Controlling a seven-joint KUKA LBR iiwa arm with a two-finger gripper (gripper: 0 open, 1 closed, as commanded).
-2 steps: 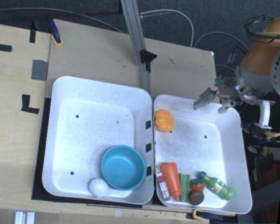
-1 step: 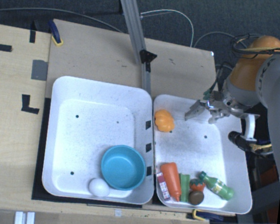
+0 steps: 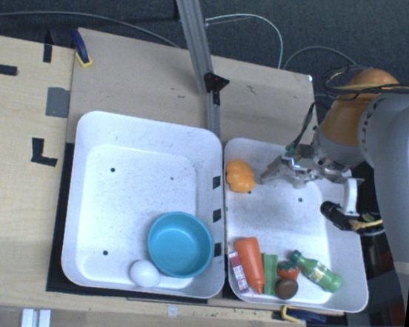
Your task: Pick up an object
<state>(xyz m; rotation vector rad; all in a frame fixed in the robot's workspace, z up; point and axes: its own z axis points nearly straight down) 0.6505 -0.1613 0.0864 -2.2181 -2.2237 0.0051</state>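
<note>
My gripper [image 3: 289,176] hangs over the back part of the right bin [image 3: 344,237], open, with nothing between its fingers. An orange round fruit [image 3: 240,176] lies just to its left, against the bin's left wall and apart from the nearest fingertip. Along the bin's front edge lie an orange carrot-like piece [image 3: 249,261], a green stick [image 3: 268,273], a small red item [image 3: 288,270], a brown round item [image 3: 287,287] and a green bottle [image 3: 316,272]. In the left bin [image 3: 117,147] a blue bowl [image 3: 179,243] sits beside a white ball [image 3: 145,272].
A grey metal pole [image 3: 198,38] slants down from the top to the back edge between the two bins. Cables [image 3: 260,24] loop behind the bench. The arm's black fitting [image 3: 336,212] hangs over the right bin's right side.
</note>
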